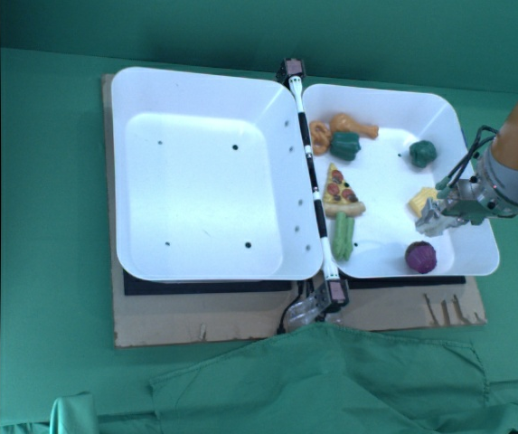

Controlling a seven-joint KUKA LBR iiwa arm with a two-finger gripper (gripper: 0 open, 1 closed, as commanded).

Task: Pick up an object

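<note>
**Toy food waits in the right bin, arm low over a yellow piece**

Toy food lies scattered across the right bin (475, 197), while the left bin (132, 98) sits beside it on a sheet of cardboard (204, 328). The gripper (432, 221) is down inside the right bin near its right wall, just above a yellow piece (422, 199) that peeks out on its far-left side. Whether it is grasping anything I cannot tell; the metal tip hides the contact.

A purple ball (420, 257) rests close to the near edge, just on the near side of the gripper and apart from it. A dark green lump (422, 153) lies farther back, beyond the yellow piece. Along the left wall of this bin, a pizza slice (339, 193) points toward the far side, with a green pod (343, 234) touching its near end. Behind them a green pepper (345, 146) sits against an orange drumstick (354, 127) and an orange pretzel (320, 136).

Green cloth (331, 378) is bunched up in the foreground, overlapping the cardboard's near edge.
</note>
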